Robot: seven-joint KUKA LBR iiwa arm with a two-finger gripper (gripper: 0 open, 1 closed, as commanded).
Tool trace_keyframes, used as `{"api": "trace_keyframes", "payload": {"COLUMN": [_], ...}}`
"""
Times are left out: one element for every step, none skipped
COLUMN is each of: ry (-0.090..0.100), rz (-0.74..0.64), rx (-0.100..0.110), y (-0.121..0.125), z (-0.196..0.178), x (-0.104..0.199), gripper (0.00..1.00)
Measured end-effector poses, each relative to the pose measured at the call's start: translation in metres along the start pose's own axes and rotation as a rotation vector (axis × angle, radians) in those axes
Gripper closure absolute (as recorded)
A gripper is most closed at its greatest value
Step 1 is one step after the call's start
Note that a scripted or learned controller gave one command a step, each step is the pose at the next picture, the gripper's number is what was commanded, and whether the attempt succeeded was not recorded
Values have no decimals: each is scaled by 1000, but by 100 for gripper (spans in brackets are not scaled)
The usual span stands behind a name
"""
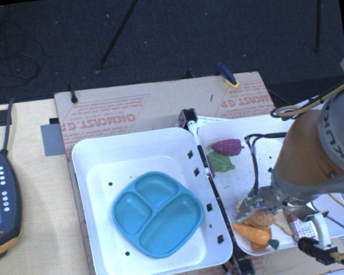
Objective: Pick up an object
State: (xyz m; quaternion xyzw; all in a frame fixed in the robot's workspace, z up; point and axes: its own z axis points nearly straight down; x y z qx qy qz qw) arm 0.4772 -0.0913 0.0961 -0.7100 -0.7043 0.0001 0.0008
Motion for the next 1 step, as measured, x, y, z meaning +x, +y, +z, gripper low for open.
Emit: {"api": "trace_keyframes", "payload": {"ry": [-1], "rz": [-14], "rx": [-9], "y": [69], "z": [-96], "x": [33], "gripper": [100]}}
